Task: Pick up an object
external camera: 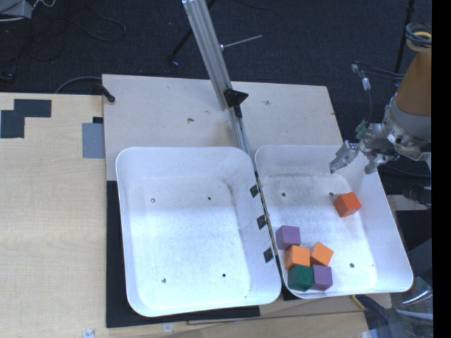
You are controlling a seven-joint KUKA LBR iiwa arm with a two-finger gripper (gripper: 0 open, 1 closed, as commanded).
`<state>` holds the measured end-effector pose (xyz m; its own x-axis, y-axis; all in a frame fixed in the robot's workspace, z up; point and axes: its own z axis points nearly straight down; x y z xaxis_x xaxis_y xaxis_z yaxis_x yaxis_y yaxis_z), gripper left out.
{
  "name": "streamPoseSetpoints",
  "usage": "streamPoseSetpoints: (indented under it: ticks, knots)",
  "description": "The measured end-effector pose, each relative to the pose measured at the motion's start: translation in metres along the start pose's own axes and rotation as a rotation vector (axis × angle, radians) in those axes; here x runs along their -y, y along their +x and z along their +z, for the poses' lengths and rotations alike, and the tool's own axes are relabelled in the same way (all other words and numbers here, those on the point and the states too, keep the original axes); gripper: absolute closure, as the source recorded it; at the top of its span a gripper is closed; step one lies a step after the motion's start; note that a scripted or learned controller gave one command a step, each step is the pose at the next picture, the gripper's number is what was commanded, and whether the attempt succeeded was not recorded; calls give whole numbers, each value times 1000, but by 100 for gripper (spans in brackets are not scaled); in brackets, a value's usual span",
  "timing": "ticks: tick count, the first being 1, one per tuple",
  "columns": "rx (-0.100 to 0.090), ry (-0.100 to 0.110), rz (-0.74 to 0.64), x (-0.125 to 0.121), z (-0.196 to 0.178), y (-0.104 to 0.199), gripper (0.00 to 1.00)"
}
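No readable text, labels, brands, numbers or signs anywhere. Blocks in right bin (394, 259): plain coloured faces, no marks. Both bins: bare white, only small dark holes. Aluminium post (211, 55) behind bins: checkered tip, no lettering. Black clips along divide between bins: blank. Grey and dark patches on wooden bench (49, 210) left of bins: no print legible.
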<state>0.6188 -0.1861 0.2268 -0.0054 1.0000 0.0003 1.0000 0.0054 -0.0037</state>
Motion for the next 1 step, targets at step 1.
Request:
streamPoseSetpoints:
  ticks: [1]
  knots:
    - [10,-24,2,51,109,-22,0]
